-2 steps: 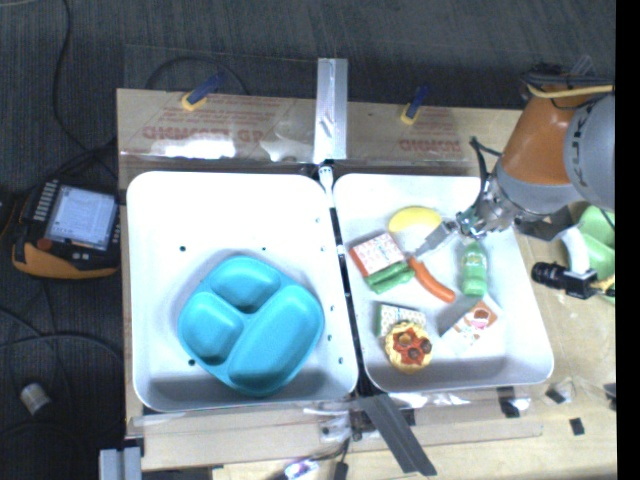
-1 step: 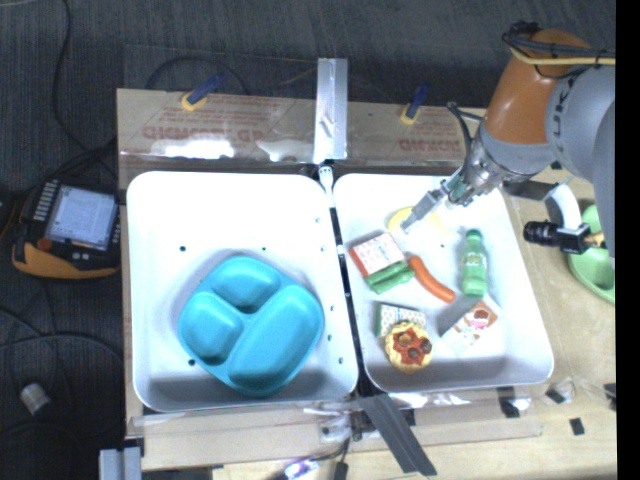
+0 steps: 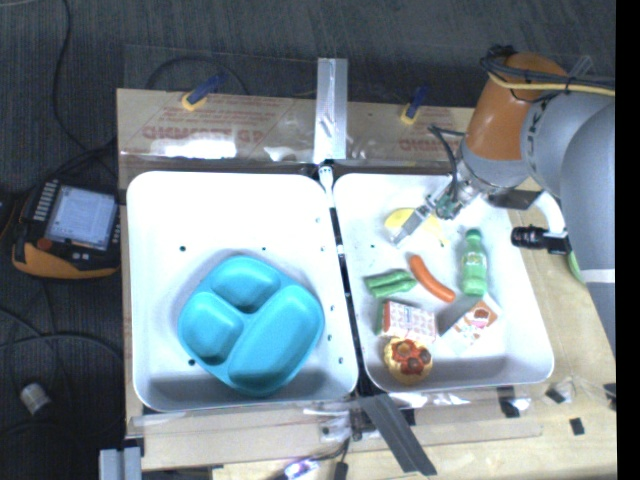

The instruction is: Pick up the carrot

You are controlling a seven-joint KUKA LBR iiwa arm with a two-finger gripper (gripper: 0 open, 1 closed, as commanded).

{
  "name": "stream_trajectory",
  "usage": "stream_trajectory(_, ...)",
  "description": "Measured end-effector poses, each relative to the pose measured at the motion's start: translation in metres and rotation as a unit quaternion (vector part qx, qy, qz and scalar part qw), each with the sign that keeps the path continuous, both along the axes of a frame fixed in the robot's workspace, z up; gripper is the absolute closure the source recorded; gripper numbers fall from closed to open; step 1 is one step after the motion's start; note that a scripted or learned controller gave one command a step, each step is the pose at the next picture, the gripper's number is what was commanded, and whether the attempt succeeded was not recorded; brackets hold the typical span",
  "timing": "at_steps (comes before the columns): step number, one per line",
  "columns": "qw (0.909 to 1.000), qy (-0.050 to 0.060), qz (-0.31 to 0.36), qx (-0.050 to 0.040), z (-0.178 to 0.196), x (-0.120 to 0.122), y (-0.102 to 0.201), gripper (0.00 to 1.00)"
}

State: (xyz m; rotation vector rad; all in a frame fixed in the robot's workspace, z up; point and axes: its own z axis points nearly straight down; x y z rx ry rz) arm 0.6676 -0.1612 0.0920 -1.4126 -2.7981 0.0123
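Carrot (image 3: 431,277) lies in the middle of the right bin (image 3: 530,363), free of the arm. Just beside it sit a green pea pod (image 3: 389,284), a green bottle (image 3: 473,262), a red box (image 3: 408,319) and a small carton (image 3: 471,321). The jaws (image 3: 420,216) hang near a yellow lemon (image 3: 400,218); I cannot tell if they are apart. A blue plate (image 3: 250,322) fills the left bin (image 3: 160,203).
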Motion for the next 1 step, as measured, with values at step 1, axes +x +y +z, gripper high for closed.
stream_trajectory(1,0.9992,-0.006,-0.041,0.0009,0.0523,0.0015,-0.0267,0.00)
